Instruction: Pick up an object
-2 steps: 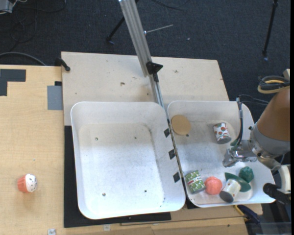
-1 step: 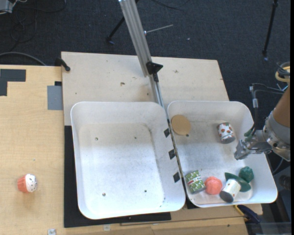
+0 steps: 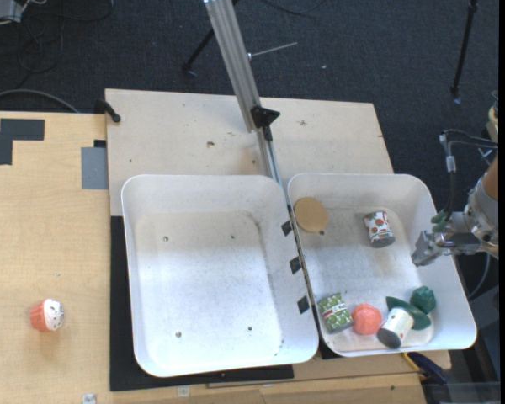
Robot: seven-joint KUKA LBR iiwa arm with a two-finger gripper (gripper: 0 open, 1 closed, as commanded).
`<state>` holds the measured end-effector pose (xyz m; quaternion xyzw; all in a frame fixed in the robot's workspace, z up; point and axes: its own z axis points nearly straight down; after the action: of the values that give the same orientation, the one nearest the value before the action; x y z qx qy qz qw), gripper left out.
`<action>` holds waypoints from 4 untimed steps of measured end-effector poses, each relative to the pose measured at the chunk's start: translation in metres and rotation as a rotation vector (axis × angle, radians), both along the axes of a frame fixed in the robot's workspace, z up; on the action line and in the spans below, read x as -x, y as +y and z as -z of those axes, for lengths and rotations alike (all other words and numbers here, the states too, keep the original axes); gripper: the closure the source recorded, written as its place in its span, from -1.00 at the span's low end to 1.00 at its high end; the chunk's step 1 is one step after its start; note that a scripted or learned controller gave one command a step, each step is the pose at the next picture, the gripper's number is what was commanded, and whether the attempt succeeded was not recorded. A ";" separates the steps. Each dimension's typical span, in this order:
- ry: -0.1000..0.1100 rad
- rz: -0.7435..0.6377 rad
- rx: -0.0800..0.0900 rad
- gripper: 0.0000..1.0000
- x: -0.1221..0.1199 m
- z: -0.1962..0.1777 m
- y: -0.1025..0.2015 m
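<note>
Watching the gripper [image 3: 429,249] from my remote station: it is hanging at the right edge of the right bin [image 3: 421,192], over the rim, with the arm [image 3: 492,200] coming in from the right. I am not able to tell its state from this angle, and I am seeing nothing in its grasp or touching it.

Objects are sitting in the right bin. A can [image 3: 379,228] is lying just left of the gripper, apart from it. A tan disc [image 3: 310,215] is resting near the divider at the bin's upper left. Along the near edge a green box [image 3: 336,311], a pink ball [image 3: 367,319], a white cup [image 3: 395,326] and a green toy [image 3: 421,300] are clustering close together.

I am noting the left bin [image 3: 143,225] beside it. A small red-and-white toy [image 3: 47,316] is lying on the wooden table [image 3: 34,225], well apart.
</note>
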<state>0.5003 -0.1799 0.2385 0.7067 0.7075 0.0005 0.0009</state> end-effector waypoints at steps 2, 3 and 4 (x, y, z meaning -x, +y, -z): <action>0.006 -0.004 -0.004 1.00 -0.017 0.005 0.122; 0.005 -0.004 -0.003 1.00 -0.036 0.010 0.177; 0.004 -0.004 -0.003 1.00 -0.046 0.001 0.231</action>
<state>0.5458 0.0506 0.2380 0.7053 0.7089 -0.0001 -0.0015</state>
